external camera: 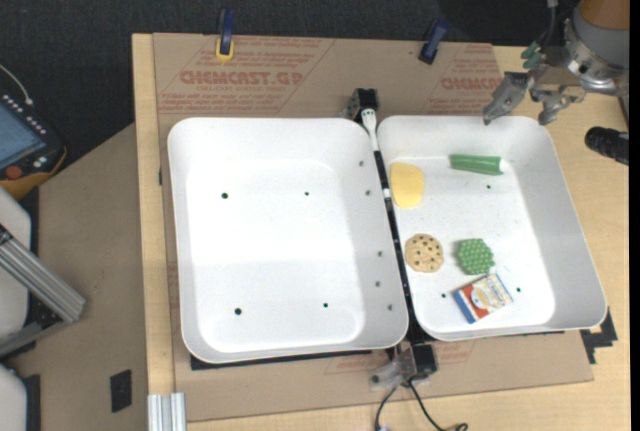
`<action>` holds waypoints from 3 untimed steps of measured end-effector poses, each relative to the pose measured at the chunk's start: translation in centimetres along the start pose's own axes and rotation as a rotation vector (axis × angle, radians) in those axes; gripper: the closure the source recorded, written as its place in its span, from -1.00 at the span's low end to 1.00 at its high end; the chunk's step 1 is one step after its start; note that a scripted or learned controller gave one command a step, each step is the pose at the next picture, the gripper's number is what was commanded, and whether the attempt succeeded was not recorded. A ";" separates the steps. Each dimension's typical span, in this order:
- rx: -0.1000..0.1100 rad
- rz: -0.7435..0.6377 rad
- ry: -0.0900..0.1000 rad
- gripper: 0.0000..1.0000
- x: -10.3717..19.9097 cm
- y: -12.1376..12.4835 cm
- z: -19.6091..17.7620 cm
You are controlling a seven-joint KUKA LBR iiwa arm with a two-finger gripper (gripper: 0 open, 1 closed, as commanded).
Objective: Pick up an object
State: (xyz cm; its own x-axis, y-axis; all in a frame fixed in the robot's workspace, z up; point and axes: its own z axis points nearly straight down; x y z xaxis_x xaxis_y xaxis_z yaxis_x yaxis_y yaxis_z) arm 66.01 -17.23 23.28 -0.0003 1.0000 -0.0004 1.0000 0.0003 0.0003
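Observation:
My gripper (526, 105) hangs open above the far edge of the right bin (575, 219), with nothing between its fingers. Inside that bin lie a green cylinder (474, 163) near the back, a yellow oval piece (406, 185) by the left wall, a round cookie (424, 252), a knobbly green piece (475, 255), and a small red, white and blue packet (483, 298) near the front. The green cylinder is the object closest to the gripper, a little below and left of it.
The left bin (200, 249) sits beside the right one, sharing a dark divider (385, 209). Both rest on a brown board (300, 69) held by a yellow-and-blue clamp (226, 34) and a blue clamp (434, 40). The arm's wrist (600, 29) is at the upper right.

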 end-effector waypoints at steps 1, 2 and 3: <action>-0.021 -0.002 -0.005 -1.00 2.5 -4.9 -21.3; -0.012 0.010 -0.009 -1.00 -5.8 -10.1 -29.7; -0.008 -0.001 -0.006 1.00 -5.2 -9.7 -30.1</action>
State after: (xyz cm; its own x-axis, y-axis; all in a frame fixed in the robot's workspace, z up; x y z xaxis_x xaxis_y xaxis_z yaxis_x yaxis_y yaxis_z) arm 56.28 -22.42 53.41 -0.0008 1.0000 -0.0062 1.0000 0.0009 0.0078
